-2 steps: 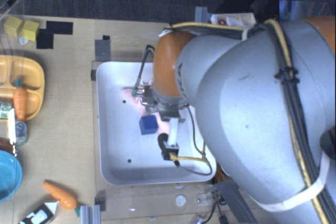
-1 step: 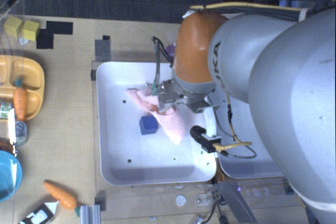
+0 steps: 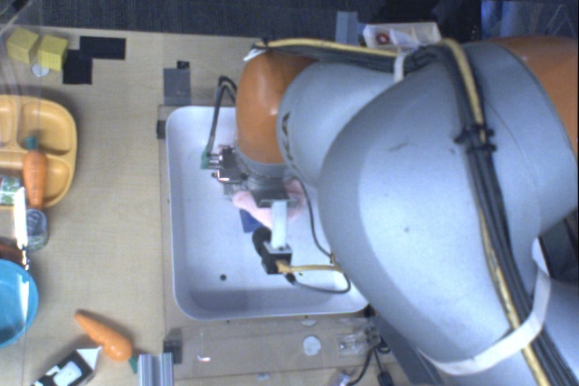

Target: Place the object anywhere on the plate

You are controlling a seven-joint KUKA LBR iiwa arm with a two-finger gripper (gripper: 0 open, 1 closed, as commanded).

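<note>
Far left: blue plate [image 3: 11, 303] on the bench, cut by the frame edge. Above it, yellow divided tray [image 3: 50, 127] with a carrot [image 3: 34, 178] lying in it. Second carrot [image 3: 107, 335] loose on the bench, low. Centre: white bin [image 3: 194, 221]. Gripper [image 3: 262, 191] down inside it, directly over a pink object [image 3: 242, 200], well apart from the plate. Open or closed: cannot tell, the wrist hides it. Grey arm [image 3: 425, 194] covers the right.
</note>
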